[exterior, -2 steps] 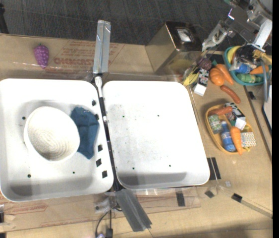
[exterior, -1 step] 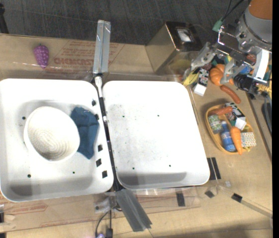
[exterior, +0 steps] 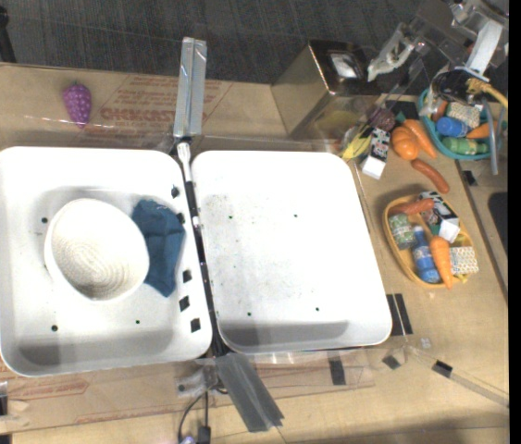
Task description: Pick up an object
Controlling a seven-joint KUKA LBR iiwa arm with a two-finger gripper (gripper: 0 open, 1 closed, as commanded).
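Cardboard-topped bench [exterior: 269, 405] carries two white bins; the left bin [exterior: 19, 340] holds a woven white hat [exterior: 98, 252] touching a blue cloth [exterior: 161, 245]. Both lie untouched, so the pick looks not yet begun. The gripper [exterior: 385, 58] sits far off at the upper right, its finger state impossible to tell.

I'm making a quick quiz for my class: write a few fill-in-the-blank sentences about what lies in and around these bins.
1. The white hat lies in the ____ bin.
2. The cloth touching the hat is ____ in colour.
3. The purple thing lies ____ the bins, on the cardboard.
4. The yellow basket sits to the ____ of the bins.

Missing words: left; blue; outside; right
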